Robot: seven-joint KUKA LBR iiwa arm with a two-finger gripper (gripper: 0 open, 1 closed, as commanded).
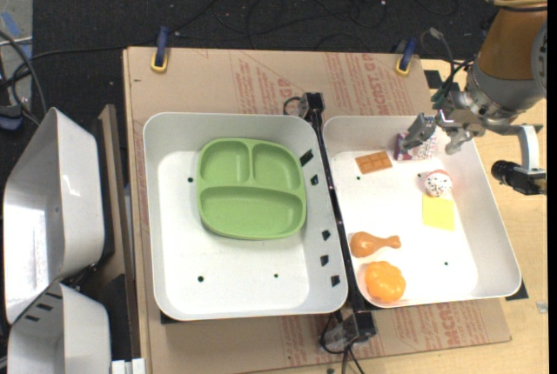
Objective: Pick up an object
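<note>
White plastic makes up both shallow bins on the cardboard-covered table (261,76). Within the left bin (174,277) lies a green divided plate (252,188), set toward the upper middle, its three compartments bare. Inside the right bin (487,268) are several small things: an orange cracker-like square (373,162) near the upper left, a white ball with red spots (438,184) toward the right wall, a yellow square (439,212) just below that ball, an orange drumstick-shaped toy (375,243) lower left, and a round orange fruit (385,281) at the front edge. A small purple and white object (416,146) sits at the top of this bin, right beside the hand (439,129).

From the right comes the arm (513,42), its hand low over the upper right corner of the right bin. Whether its fingers stand open or closed cannot be told; they seem close to the purple and white object, perhaps touching it.

Two yellow-handled clamps (159,59) pin the cardboard at the back edge. Black clips run down the seam between the bins.
</note>
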